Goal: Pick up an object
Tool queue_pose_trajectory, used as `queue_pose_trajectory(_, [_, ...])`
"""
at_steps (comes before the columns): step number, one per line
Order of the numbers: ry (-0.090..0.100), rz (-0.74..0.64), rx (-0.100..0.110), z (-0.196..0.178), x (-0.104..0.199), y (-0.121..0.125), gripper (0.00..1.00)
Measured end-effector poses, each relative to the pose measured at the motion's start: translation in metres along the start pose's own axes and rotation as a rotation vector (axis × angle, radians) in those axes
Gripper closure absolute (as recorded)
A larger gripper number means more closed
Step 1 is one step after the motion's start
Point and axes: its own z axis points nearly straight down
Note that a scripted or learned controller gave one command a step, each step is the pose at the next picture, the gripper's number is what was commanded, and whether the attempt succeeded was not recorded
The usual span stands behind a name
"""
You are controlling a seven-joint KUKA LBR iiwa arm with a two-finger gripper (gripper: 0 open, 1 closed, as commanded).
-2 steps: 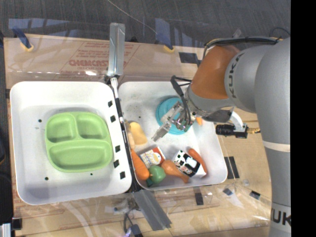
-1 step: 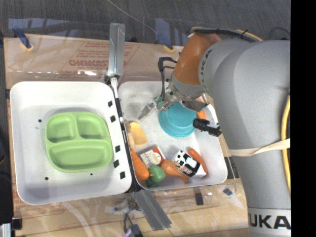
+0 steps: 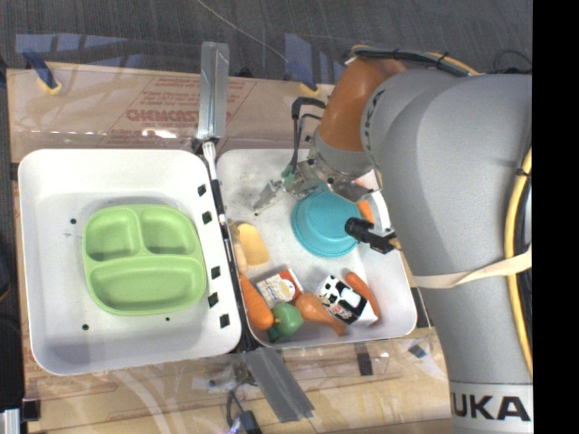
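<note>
Reaching into the right bin (image 3: 391, 328), the arm (image 3: 452, 179) is in the approach step; the gripper (image 3: 294, 181) hangs over the bin's far end beside the blue bowl (image 3: 323, 224), and its state cannot be told. Next it needs to lower onto one object. The carrot (image 3: 256, 304), milk carton (image 3: 342, 300) and bowl lie there; the left bin (image 3: 45, 242) holds a green tray (image 3: 142, 259)

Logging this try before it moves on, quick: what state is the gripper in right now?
Gripper: low in the right bin, beside the blue bowl; open or shut cannot be told, and nothing is visibly held.
</note>
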Motion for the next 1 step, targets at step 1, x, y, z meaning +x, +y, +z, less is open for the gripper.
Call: queue_pose_trajectory(1, [-0.003, 0.076, -0.006, -0.1145, 0.0118, 0.0168, 0.0])
